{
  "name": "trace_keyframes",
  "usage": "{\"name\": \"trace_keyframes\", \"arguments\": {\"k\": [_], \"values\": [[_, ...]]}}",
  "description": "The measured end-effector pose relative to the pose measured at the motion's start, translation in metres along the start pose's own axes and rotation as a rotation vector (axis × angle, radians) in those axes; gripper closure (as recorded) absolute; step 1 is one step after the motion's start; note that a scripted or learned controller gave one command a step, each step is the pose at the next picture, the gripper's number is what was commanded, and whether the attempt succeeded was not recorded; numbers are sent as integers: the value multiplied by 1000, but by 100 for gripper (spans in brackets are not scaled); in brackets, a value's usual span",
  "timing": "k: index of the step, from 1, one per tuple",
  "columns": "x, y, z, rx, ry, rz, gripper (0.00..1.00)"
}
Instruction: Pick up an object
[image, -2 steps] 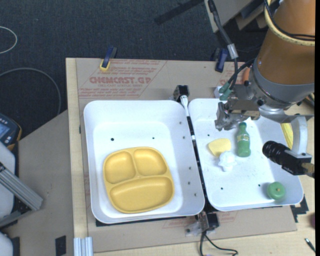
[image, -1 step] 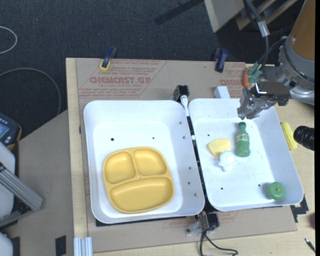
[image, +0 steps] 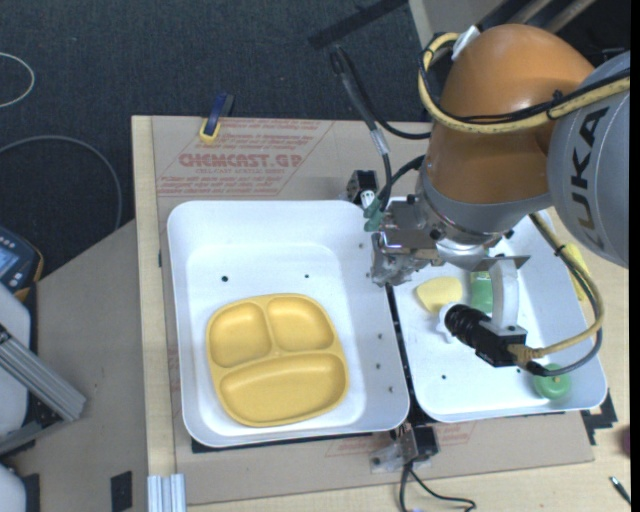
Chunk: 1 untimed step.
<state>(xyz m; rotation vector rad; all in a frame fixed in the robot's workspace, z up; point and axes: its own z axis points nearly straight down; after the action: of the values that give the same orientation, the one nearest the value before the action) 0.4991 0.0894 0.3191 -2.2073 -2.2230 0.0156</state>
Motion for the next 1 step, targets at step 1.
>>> {"name": "trace_keyframes", "arguments": {"k": [1], "values": [[18,-22,-152,-30,6,2,100]]}}
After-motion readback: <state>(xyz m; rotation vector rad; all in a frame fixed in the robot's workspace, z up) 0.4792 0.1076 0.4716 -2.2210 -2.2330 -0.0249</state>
